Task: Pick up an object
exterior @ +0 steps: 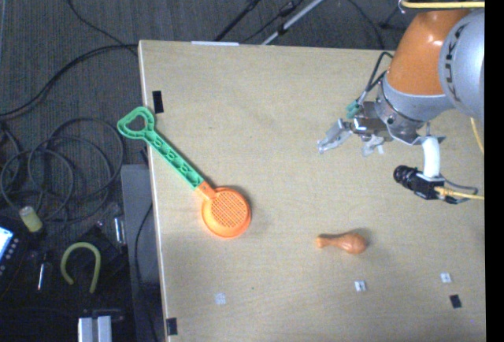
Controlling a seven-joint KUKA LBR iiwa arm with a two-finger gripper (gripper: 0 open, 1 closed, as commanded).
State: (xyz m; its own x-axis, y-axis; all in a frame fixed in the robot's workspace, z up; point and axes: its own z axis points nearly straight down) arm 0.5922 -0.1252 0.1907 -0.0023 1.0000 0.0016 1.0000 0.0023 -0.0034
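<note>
Dark carpet strewn with black cables is seen around a pale wooden bench top (260, 96); the arm (441, 57) is brought in from the right, and its gripper (343, 135) is held above bare wood, fingers spread apart with nothing between them; a green-handled orange strainer (224, 210) is laid flat well to the gripper's lower left; a small orange pear-shaped object (344, 242) is found below the gripper, apart from it.
</note>
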